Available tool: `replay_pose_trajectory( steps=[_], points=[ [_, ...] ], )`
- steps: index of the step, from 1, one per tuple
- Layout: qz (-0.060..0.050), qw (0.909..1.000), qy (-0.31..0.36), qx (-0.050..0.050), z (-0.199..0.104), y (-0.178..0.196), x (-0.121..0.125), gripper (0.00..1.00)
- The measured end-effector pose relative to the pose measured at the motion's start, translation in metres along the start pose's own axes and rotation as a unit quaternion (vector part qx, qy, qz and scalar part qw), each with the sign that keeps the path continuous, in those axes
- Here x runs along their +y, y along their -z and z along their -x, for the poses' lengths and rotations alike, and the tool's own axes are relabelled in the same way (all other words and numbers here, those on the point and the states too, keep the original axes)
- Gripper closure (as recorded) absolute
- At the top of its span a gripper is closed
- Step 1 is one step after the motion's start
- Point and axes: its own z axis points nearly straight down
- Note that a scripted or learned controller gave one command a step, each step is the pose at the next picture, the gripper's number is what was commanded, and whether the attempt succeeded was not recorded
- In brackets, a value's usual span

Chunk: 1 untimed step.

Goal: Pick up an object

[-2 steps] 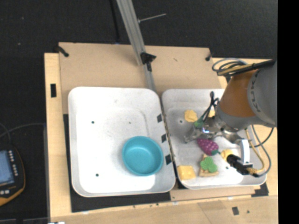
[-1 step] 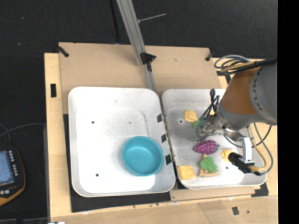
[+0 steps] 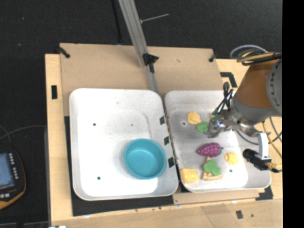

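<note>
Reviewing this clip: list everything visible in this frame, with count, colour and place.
bins: 2, white, side by side on the bench; left bin, right bin
bowl: 1, teal, left bin, near its front right corner
toy grapes: 1, purple, middle of right bin
yellow piece: 1, right bin, rear left
green piece: 1, right bin, just beside the tool
yellow block: 1, right bin, front left corner
green-topped piece: 1, green on tan, right bin, front
small yellow piece: 1, right bin, right of the grapes
metal pole: 1, grey, behind the bins
arm: 1, grey and orange, from the right
tool: 1, low over the right bin
</note>
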Motion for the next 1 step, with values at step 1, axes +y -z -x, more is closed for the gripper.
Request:
replay_pose_trajectory(
  steps=[1],
  points=[
    [-0.002,1.0,0.003,0.0,0.0015,0.0509,0.0014,1.0]
  ],
)
